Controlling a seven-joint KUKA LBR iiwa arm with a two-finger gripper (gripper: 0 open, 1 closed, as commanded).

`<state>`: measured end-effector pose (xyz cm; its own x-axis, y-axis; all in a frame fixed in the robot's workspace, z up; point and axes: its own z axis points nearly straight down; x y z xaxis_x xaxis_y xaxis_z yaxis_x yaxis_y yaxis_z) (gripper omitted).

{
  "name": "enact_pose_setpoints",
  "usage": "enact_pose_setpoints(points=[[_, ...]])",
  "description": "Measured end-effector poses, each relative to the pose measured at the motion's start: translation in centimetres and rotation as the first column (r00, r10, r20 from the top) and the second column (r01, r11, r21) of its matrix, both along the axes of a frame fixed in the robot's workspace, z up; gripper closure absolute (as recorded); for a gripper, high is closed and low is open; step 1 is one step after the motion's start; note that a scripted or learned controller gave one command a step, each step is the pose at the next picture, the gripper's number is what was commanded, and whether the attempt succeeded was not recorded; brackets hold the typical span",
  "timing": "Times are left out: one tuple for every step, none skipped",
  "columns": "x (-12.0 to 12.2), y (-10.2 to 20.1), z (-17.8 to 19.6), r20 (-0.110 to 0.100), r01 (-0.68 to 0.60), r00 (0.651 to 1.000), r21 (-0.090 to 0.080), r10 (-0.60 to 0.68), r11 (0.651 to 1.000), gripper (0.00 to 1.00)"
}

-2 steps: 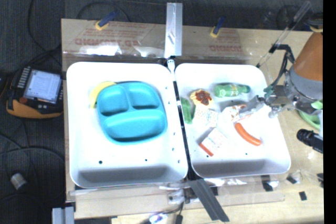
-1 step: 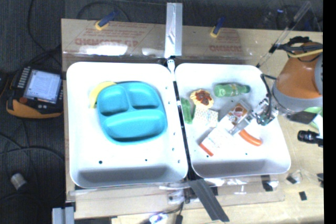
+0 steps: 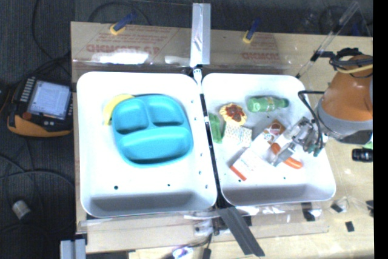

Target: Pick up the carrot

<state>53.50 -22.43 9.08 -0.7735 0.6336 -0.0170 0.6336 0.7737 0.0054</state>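
1. Nearest to the camera, at the front of the right shallow white plastic bin (image 3: 273,194), we saw a flat white carton with a red end (image 3: 244,164) lying at a slant.
2. Just behind it, near the right wall, lay the small orange carrot (image 3: 293,162), on the bin floor and apparently not lifted.
3. The two-finger metal gripper (image 3: 290,147) stood low over the carrot, touching or almost touching it; we could not tell whether it was wide, narrow or closed on something.
4. We judged the grasp was not yet secured. To do it well, we would centre the gripper across the carrot's short width, keep clear of the carton and the small red-and-white packet (image 3: 276,129) beside, close firmly, then lift straight up.
5. Farther back lay a green plastic bottle (image 3: 265,104) and a round pizza-like toy (image 3: 233,112).
6. In the left bin (image 3: 91,148) rested a blue divided plastic tray (image 3: 151,128).
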Motion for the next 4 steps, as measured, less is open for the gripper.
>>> enact_pose_setpoints(points=[[0.1, 0.2, 1.0, 0.002, 0.0, 1.0, 0.007, 0.0, 1.0, 1.0], [1.5, 0.2, 3.8, -0.016, 0.261, 0.965, 0.008, -0.261, 0.965, 1.0], [4.7, 6.3, 13.0, -0.016, 0.374, 0.927, 0.006, -0.374, 0.927, 1.0], [5.9, 13.0, 11.4, -0.018, 0.714, 0.7, 0.003, -0.714, 0.7, 1.0]])
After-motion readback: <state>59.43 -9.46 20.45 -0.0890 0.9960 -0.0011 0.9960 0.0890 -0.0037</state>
